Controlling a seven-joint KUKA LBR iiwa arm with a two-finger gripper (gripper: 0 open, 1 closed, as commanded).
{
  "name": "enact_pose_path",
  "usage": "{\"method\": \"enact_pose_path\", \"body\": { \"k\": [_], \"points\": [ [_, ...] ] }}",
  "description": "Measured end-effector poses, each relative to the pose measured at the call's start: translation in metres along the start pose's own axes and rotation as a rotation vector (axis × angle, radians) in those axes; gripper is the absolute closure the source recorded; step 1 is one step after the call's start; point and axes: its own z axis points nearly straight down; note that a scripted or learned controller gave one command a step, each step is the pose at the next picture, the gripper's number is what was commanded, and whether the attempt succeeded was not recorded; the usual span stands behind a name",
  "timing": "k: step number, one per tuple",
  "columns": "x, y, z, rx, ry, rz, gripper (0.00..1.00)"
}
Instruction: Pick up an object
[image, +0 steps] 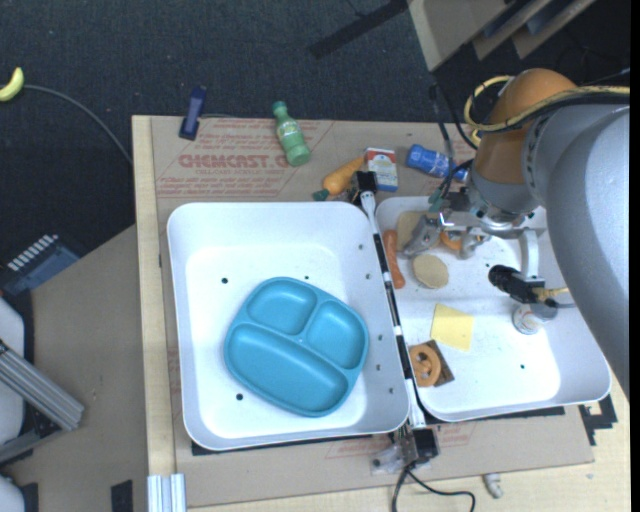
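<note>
Arm low over the right bin

Here your gripper (432, 232) hangs in the right bin (500, 395), just above a round tan cookie (431, 270). You cannot tell its grasp state. A yellow cheese slice (452, 327) lies nearby; the left bin (200, 250) holds a blue divided plate (295, 345).
</note>
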Motion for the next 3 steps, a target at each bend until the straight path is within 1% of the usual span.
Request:
{"method": "enact_pose_path", "body": {
  "k": [1, 2, 3],
  "points": [
    [0.062, 0.004, -0.104, -0.037, -0.003, -0.008, 0.0],
    [0.011, -0.055, -0.033, -0.029, -0.004, -0.005, 0.0],
    [-0.038, -0.113, 0.002, -0.03, -0.004, -0.004, 0.0]
  ]
}}
